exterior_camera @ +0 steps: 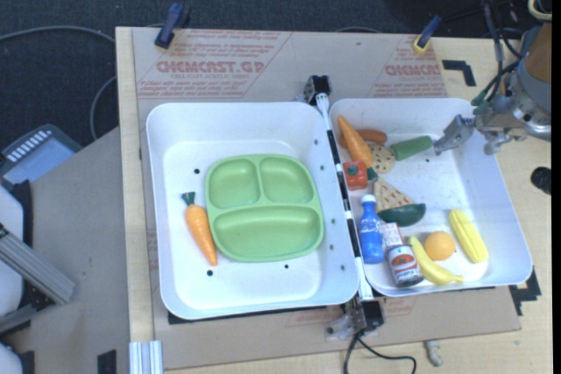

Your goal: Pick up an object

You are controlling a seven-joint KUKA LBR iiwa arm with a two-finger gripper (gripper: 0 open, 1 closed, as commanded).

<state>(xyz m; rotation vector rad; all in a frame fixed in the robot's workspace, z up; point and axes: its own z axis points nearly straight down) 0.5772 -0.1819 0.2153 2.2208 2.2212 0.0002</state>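
Fingers (472, 137) stand apart and empty over the right bin (501, 188). In the left bin (166, 188) lie a carrot (200, 232) and a plate (263, 208). The cucumber (412, 146), just left of the fingers, is likely light, stiff and slick; grip it mid-body.

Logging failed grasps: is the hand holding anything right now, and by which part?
Cannot be told. The hand is at the right bin's far edge, by the green vegetable's end; contact is unclear.

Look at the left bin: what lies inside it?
The left bin holds a green tray and a carrot beside it. Whatever lies beneath the tray is covered.
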